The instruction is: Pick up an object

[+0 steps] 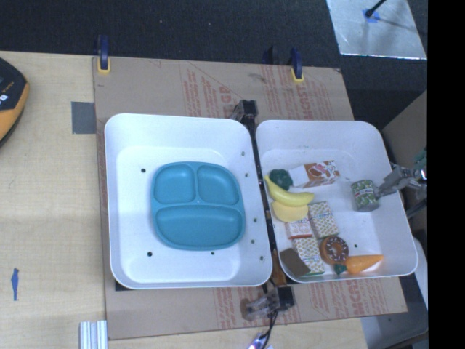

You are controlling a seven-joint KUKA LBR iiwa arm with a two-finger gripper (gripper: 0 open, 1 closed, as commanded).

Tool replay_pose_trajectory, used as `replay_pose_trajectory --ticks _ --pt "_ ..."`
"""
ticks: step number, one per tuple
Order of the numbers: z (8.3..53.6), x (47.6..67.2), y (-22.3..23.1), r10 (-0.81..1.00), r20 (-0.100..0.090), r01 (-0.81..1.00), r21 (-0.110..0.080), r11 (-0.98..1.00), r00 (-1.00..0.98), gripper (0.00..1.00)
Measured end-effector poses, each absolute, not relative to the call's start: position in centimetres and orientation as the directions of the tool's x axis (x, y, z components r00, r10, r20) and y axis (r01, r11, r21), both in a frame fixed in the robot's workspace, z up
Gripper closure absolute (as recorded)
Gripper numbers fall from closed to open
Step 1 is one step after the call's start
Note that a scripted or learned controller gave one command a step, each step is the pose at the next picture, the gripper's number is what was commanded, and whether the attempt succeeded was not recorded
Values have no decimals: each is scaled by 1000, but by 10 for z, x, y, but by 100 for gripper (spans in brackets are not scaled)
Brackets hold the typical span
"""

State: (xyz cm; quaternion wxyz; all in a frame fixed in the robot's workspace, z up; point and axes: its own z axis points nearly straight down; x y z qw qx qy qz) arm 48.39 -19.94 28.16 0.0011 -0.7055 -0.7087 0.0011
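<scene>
The end effector (383,187) sits just beside a small green-grey can (364,194) in the right bin (378,140); its state is unclear. Both bins rest on a cardboard-covered worktop (218,86).

Faint red lettering runs in strips across the brown cardboard sheet (218,86) beneath the two white bins, printed along its tape lines above the left bin and beside the right one, but the words are too small and washed out to be read. The small flat packets (320,172) in the right-hand white bin (378,140) carry red and white printed labels, their wording likewise illegible. No brand, number or sign can be made out anywhere on the bench.
</scene>
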Motion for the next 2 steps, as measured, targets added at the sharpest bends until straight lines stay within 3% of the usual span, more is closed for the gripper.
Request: replay_pose_trajectory --ticks 1,2 --pt "191 559 -211 1000 -2 1000 -4 10 -10 0" --pt "86 594 -210 1000 1 1000 -9 10 -10 0"
